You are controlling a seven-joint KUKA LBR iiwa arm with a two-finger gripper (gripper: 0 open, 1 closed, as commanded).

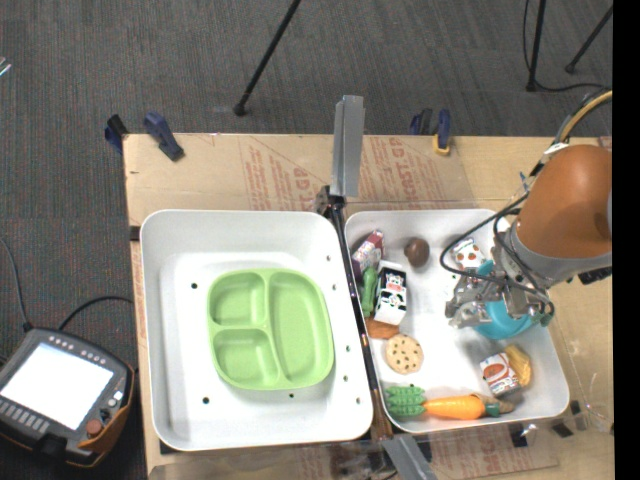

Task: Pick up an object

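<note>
There are two white bins on the tabletop (250, 168): the left bin (170, 268) holds one green plate (270, 328) with three compartments. The right bin (440, 353) holds one carrot (445, 406), one cookie (403, 353), one small milk carton (391, 295), one pink carton (369, 251), one brown ball (416, 252), one teal object (500, 318), one banana (519, 364) and one small can (496, 373). Outside the bins I count one tablet with a screen (60, 393) on the floor and two blue clamps (160, 133) at the far left edge of the tabletop.
</note>
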